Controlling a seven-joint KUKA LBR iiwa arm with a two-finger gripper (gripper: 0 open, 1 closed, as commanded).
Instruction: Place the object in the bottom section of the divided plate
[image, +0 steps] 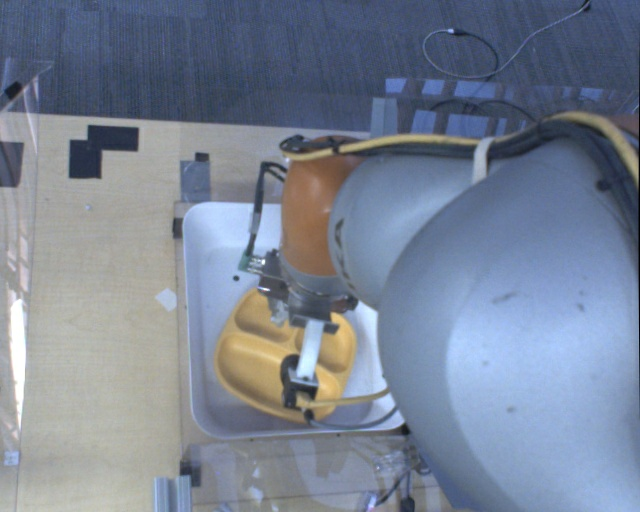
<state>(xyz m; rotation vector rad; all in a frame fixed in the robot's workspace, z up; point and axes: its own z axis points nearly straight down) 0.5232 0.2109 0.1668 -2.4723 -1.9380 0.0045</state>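
Observation:
A yellow divided plate (245, 360) lies in the front half of the left white bin (205, 250). Its large bottom section faces the bin's front left, and smaller sections sit toward the back. My gripper (287, 312) hangs straight down over the plate's middle, close to the ridges between the sections. The orange band and grey wrist sit directly above it and hide the plate's right part.
The big grey arm covers the right side of the view, including the right bin. Bare bin floor (215, 235) lies behind the plate. On the wooden bench to the left are black marks (100, 148) and a small white scrap (165, 298).

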